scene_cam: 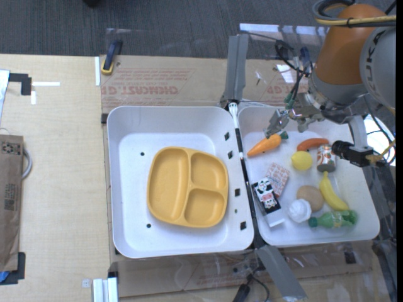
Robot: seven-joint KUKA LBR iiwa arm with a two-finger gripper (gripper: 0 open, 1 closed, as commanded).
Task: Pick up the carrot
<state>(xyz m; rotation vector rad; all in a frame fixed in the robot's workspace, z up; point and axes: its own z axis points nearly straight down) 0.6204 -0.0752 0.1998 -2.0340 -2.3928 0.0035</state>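
Nearest the camera, along the right bin's [371, 231] front edge, lie a green bottle [332, 219] on its side and a white cap-like piece [300, 211], with a black-and-white carton [267, 196] leaning by the divider. Just behind them sit a brown potato [310, 195], a banana [331, 192], a patterned packet [277, 177], a lemon [301, 161], a small can [325, 158] and a red sausage-like item [310, 144]. Over in the left bin [119, 168] a yellow divided plate [187, 186] lies flat, well apart from all this.

Farther back in the right bin, close to the divider, is the carrot [265, 145]. It lies flat at a slant, its orange tip pointing toward the divider and its green top toward the arm. None of the other items touches it, so it stands fairly clear.

Behind and just above the green end hangs the gripper [276, 126]. Its fingers are small and dark against the clutter of cables, and I cannot tell whether they are spread or pressed together; nothing shows between them, so the carrot is not yet held.

To do this step well, the gripper should probably shift toward the carrot's thick orange middle rather than close on the leafy end, which would likely slip. Turning the wrist so the fingers straddle the body crosswise, then descending until they flank it near the bin floor, seems the safest approach. The divider wall beside the tip leaves little room, so a grasp biased away from that end looks wiser.
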